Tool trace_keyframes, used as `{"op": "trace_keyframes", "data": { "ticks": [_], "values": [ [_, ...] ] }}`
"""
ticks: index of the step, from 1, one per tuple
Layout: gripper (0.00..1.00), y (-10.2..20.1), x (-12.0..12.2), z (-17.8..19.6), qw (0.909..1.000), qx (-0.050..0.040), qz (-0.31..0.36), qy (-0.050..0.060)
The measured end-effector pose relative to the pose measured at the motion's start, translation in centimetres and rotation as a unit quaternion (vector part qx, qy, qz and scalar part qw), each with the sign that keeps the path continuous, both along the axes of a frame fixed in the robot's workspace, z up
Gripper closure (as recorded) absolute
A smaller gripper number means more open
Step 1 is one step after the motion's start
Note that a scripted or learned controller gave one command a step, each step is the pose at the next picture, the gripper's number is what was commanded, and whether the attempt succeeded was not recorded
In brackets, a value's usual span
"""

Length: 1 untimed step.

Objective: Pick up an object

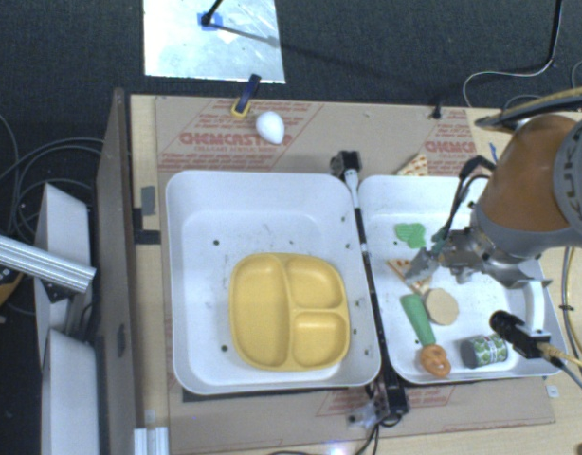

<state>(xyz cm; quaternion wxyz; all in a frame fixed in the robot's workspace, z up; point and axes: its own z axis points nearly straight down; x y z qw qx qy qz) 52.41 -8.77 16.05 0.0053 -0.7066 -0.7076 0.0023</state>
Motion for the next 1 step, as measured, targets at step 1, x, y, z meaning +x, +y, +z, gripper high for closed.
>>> {"op": "trace_keyframes", "data": {
  "ticks": [1],
  "values": [
    [0.00,-0.18,-2.87,-7.66,0.9999,-0.0043,0.000,-0.011]
  ]
}}
